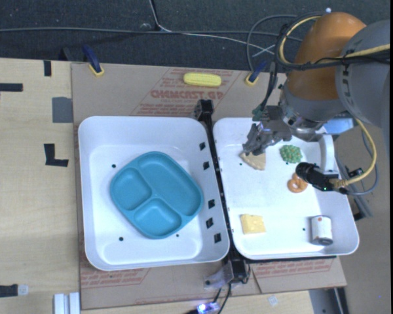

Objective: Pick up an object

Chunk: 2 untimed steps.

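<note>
A tan wedge [254,160] lies in the right bin [275,241], near its upper left corner. My gripper [256,145] sits directly over it, tips at its upper edge; whether the fingers are apart or closed on it, I cannot tell. Just right of it lies a green piece [290,154], then an orange ring [297,185]. A yellow block [252,224] and a can [321,229] lie along the near side. The left bin [98,241] holds a blue tray [156,194].

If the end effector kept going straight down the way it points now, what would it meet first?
Most likely the tan wedge-shaped piece in the right bin: the end effector points down at it from just above. Whether they already touch is unclear.
</note>
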Each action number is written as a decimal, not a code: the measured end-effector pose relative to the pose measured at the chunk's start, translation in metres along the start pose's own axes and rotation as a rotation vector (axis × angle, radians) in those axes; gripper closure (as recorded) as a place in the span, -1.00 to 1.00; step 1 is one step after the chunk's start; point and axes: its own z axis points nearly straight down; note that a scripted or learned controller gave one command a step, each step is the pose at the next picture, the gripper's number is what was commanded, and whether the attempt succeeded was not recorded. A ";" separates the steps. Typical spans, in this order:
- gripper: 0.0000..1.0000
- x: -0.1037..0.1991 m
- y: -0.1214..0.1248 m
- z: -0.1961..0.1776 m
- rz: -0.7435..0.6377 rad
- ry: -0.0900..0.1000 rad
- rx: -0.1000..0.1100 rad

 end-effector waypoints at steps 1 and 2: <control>1.00 0.051 -0.012 0.013 0.000 0.000 0.001; 1.00 0.101 -0.008 0.025 0.000 -0.001 0.002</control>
